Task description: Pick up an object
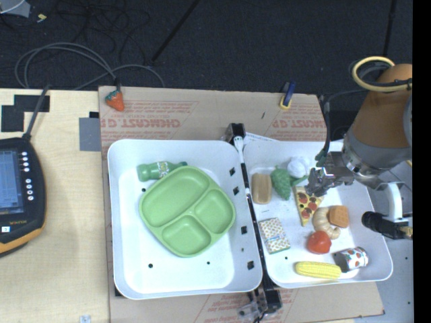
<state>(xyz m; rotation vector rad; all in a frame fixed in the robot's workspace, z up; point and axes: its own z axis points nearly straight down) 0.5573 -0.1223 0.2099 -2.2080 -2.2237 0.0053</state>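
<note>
1. Right now the grey arm's gripper (318,181) hangs low over the right white bin (377,264), just above the top end of the flat toy pizza slice (306,206). I think it is there to grab that slice.
2. I cannot tell whether it is spread or pressed together; it looks too dark and small.
3. The pizza slice lies flat in the right bin, between the green fuzzy toy (281,183) and the round toy bun (337,217).
4. Its long side runs up and down the view, with the pointy tip toward the bottom.
5. The green plastic tray with three parts (186,210) sits in the left white bin (128,247), well apart from the arm.
</note>
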